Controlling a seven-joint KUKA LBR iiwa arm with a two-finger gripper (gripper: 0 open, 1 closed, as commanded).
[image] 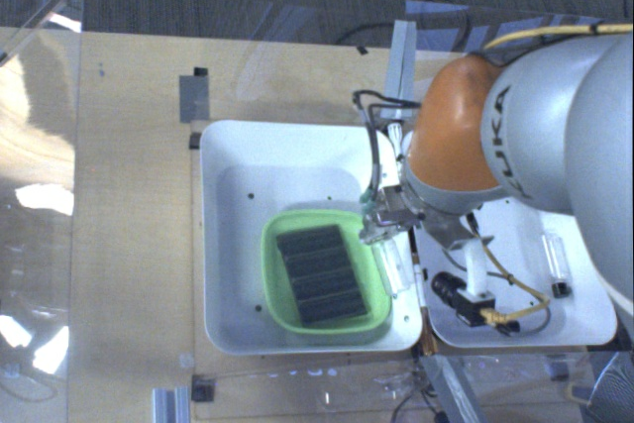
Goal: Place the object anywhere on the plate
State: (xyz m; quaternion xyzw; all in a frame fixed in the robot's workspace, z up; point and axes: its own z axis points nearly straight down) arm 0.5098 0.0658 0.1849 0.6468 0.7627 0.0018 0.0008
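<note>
Grey arm (535, 124) mostly hiding gripper (381, 225), its state unclear, dark ridged block (319, 274) on green plate (269, 263)

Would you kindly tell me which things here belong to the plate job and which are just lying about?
Job in hand:
- green plate in the left bin
- dark ribbed block, lying on the plate
- gripper, at the plate's right rim

Lying about:
- clear tube in the right bin
</note>
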